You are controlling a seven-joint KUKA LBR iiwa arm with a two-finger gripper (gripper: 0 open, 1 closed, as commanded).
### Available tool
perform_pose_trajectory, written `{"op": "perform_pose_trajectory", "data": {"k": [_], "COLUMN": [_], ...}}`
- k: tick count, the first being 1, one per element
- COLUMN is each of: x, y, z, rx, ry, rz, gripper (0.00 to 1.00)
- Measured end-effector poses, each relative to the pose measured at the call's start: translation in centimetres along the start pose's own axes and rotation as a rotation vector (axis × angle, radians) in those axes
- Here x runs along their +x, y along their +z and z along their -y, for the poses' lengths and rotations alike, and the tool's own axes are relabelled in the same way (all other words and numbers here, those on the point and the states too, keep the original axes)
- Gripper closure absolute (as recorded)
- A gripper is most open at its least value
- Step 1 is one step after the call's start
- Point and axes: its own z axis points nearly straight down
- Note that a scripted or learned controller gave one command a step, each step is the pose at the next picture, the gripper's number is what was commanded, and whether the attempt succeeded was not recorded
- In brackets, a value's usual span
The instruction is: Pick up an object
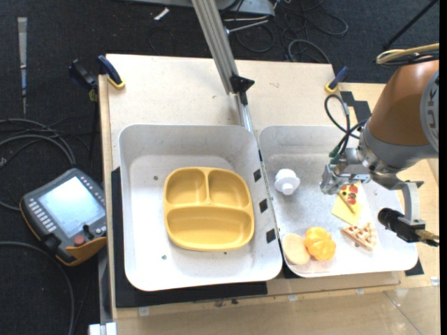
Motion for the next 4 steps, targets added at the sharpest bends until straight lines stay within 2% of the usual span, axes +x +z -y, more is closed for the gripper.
{"op": "perform_pose_trajectory", "data": {"k": [1, 2, 4], "x": [0.0, 4.5, 14.0], "y": [-0.3, -1.4, -1.4], "z": [-0.1, -2.0, -3.9], "rx": [0.006, 0.005, 0.007], "ry": [0.001, -0.005, -0.005], "rz": [-0.001, -0.003, -0.003], "gripper": [1.00, 1.00, 1.00]}}
